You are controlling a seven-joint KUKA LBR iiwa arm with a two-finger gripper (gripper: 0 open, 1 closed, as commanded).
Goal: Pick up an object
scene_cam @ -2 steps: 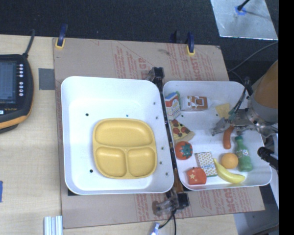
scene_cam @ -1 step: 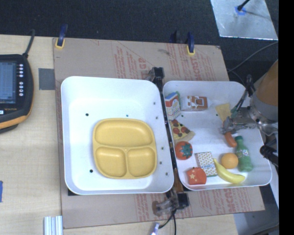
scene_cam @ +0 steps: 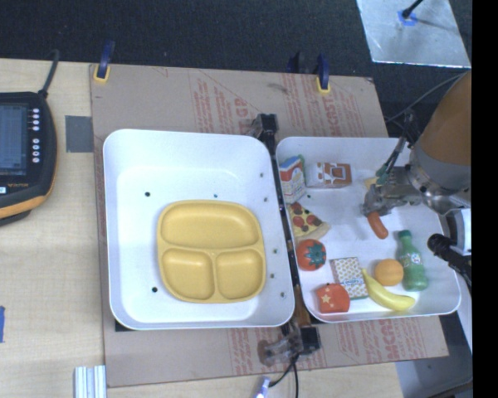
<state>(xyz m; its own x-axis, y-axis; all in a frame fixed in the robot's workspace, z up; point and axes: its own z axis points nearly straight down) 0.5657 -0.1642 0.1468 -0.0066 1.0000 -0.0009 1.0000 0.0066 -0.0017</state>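
Far to the tool's left, on the counter point(scene_cam: 41, 305), lies a handheld control pendant point(scene_cam: 15, 166). Closer, still well to its left, the left bin point(scene_cam: 124, 222) holds a yellow divided tray point(scene_cam: 210, 249). In the right bin point(scene_cam: 349, 149), left of the tool, stand a small carton point(scene_cam: 292, 177) and a brown-and-white packet point(scene_cam: 333, 174), with a pizza slice point(scene_cam: 304, 219), a tomato point(scene_cam: 310, 254) and a red strawberry-like piece point(scene_cam: 333, 298) lower down.

The tool point(scene_cam: 379, 203) hangs low over the right bin, its tips just above or touching an orange sausage point(scene_cam: 377, 225); how far it is spread cannot be told, and nothing is clearly gripped. Below it lie a banana point(scene_cam: 388, 293), an orange point(scene_cam: 388, 271) and a green bottle point(scene_cam: 412, 261).
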